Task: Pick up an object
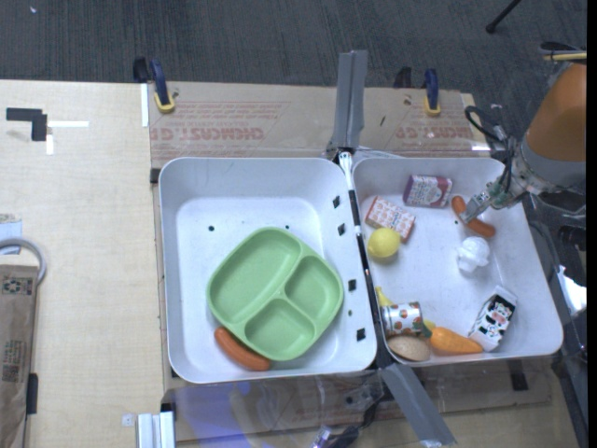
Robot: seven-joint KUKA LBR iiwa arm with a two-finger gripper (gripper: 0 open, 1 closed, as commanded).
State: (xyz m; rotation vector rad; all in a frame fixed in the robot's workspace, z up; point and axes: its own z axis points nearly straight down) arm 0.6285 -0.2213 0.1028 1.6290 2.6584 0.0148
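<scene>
- The hand (487, 201) sits low at the upper right of the right bin (536, 250), at the end of the grey arm (560, 124) with its orange band; whether it is spread or pressed together I cannot tell, as the tips are too small and blurred
- Just beside the hand lies a small orange sausage (474, 220), near the bin's far right corner; whether the hand touches it cannot be made out
- Below the sausage rests a white round object (473, 254); nearer the front right corner lies a small black-and-white carton (493, 321), tilted
- Along the front wall lie a carrot (453, 342), a beige oval piece (409, 348) and a spotted can (402, 317) on its side, close together
- Toward the left of this bin sit a yellow lemon (383, 243) and, just above it, a pink-and-white packet (390, 217); a purple-pink pouch (427, 190) lies near the back wall
- The left bin (187, 250) holds a green divided plate (275, 293), tilted; an orange-red sausage (242, 349) lies at the plate's front left edge
- Both bins stand side by side on the counter (75, 250); a cardboard sheet (242, 119) lies behind them, held by two blue-and-yellow clamps (160, 87)
- At the counter's left edge a brown paper bag (17, 343) is partly in view
</scene>
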